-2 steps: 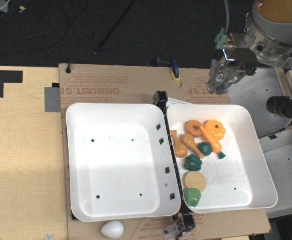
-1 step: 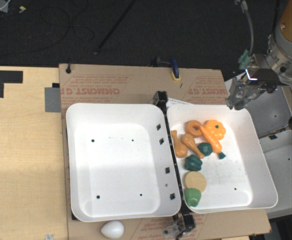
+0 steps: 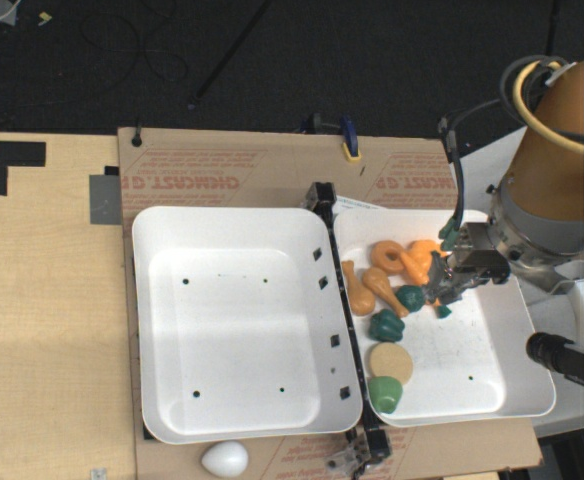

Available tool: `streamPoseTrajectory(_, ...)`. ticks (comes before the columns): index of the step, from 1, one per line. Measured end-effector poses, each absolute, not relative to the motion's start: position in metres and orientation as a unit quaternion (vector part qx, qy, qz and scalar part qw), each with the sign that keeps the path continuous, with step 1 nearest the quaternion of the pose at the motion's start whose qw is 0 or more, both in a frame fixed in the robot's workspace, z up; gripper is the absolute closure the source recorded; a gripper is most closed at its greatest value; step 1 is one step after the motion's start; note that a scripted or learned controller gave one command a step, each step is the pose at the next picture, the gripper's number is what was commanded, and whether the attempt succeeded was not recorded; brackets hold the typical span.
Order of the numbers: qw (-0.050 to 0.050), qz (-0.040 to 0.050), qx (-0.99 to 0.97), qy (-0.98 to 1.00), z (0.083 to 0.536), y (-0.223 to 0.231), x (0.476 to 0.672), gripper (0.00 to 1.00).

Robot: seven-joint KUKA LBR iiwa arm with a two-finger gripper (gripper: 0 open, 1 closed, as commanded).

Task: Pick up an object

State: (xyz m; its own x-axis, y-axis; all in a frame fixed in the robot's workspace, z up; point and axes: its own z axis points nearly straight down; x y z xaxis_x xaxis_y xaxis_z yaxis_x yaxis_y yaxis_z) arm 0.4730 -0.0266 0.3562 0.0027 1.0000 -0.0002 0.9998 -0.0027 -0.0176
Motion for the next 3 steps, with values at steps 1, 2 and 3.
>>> streamPoseTrajectory(1, 0.003, 0.0028, -0.707, -0.707, 0.315, -0.019, 0.48, 1.0)
streamPoseTrajectory(2, 0.004, 0.0034, -0.705, -0.709, 0.238, 0.039, 0.518, 1.0)
streamPoseTrajectory(3, 0.002, 0.0027, -0.708, -0.706, 0.253, 0.035, 0.518, 1.0)
